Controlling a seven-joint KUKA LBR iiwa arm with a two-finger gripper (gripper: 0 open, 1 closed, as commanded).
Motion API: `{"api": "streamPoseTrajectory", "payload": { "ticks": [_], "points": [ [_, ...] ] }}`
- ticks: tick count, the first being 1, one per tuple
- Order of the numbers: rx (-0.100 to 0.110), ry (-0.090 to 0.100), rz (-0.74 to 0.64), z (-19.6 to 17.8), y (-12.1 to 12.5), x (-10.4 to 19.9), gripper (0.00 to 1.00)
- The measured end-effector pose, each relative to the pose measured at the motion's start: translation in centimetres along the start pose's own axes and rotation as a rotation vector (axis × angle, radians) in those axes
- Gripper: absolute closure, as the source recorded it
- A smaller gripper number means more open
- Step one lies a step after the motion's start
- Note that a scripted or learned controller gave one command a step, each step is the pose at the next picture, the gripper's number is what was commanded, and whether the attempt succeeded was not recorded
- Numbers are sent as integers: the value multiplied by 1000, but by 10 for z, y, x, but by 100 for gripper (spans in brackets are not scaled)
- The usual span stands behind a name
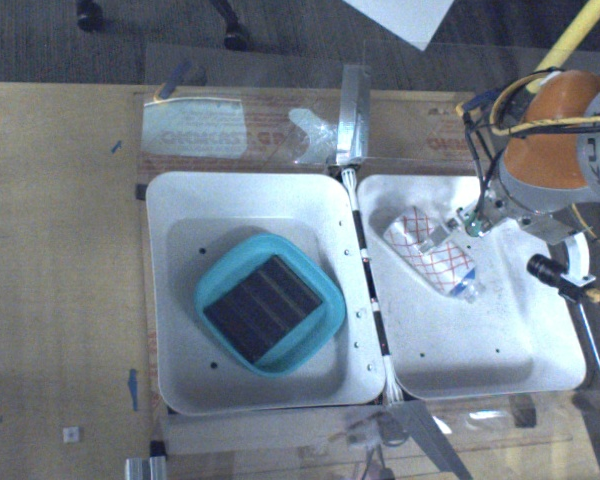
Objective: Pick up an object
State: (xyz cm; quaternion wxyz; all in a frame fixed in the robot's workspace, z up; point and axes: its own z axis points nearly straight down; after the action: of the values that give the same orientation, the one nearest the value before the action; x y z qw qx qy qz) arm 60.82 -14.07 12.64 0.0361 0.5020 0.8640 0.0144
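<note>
Fingers' state impossible to tell, gripper (467,224) blurred at edge of red-checked packet (432,251) in right bin (500,353), arm (565,133) cut off.

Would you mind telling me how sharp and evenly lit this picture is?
Camera view: soft throughout, with fine detail smeared; lighting is even, with faint shadows inside the left white bin; the square teal container with its dark ribbed insert reads clearly; the white pouch with red crosshatch is blurry near the gripper, so finger detail is lost.

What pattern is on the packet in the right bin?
White packet with a red crisscross grid, seen in the camera view.
</note>
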Motion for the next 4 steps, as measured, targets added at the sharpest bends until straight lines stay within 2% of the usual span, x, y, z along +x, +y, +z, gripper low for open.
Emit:
{"api": "streamPoseTrajectory", "payload": {
  "ticks": [1,2,3,4],
  "points": [
    [66,34,327,-95,-16,0,0],
    [58,36,183,26,-38,19,0],
    [57,33,138,33,-20,31,0],
    [55,31,140,23,-20,30,100]
  ]
}}
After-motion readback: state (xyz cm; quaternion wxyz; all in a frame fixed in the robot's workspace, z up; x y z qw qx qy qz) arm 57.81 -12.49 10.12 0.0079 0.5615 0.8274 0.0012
